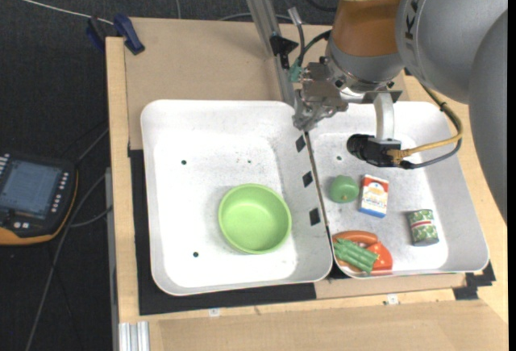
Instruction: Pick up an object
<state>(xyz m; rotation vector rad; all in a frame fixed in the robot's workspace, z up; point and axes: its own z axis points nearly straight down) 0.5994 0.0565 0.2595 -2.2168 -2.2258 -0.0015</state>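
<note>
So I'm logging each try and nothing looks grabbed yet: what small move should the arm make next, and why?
Probably shift the end effector toward the near end of the right bin and lower it over the green ball. It hangs above the divider at the far end, while the ball, small carton and can lie nearer the camera.

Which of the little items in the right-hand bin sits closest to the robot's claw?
The round green ball. It lies nearest the gripper; the small carton, green can and red plate sit farther.
</note>
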